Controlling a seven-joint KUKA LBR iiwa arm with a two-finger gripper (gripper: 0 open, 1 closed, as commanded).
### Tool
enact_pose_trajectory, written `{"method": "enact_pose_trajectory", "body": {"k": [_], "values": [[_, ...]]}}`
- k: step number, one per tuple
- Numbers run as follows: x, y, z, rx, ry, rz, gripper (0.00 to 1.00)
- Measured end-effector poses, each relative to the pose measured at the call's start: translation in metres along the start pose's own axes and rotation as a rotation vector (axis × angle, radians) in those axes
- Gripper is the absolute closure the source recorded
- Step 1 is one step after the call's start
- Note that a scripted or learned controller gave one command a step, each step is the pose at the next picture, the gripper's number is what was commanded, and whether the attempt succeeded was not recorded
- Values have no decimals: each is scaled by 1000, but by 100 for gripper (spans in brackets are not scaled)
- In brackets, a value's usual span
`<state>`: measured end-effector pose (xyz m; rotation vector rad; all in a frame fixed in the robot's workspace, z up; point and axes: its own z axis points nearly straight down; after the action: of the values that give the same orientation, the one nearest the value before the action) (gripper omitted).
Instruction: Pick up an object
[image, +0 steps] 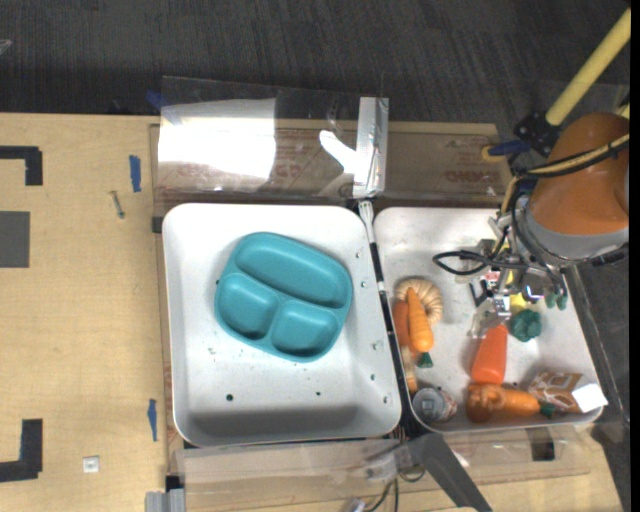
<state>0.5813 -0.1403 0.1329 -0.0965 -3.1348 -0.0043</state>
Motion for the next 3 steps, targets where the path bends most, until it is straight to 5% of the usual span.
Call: {"method": "enact_pose_trajectory", "body": {"k": [1, 2, 3], "values": [[1, -34, 45, 1, -15, 58, 0], [-3, -34, 32, 2, -26, 58, 100], [-62, 29, -83, 2, -20, -26, 100]]}}
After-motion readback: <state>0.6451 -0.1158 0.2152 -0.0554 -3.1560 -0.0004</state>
